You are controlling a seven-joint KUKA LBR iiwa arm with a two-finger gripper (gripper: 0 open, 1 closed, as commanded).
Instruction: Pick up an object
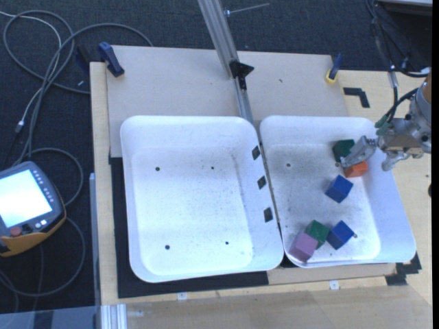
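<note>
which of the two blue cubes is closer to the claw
The blue cube lying alone mid-bin, just below the claw. The other blue cube sits farther down, beside the green block near the bin's lower edge.

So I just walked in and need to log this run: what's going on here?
A robot arm reaches in from the right, its gripper low over the right bin, at a dark green block and an orange block. Whether it grips either is unclear. A blue block lies just below; a purple block, a green block and another blue block cluster near the front edge.
</note>
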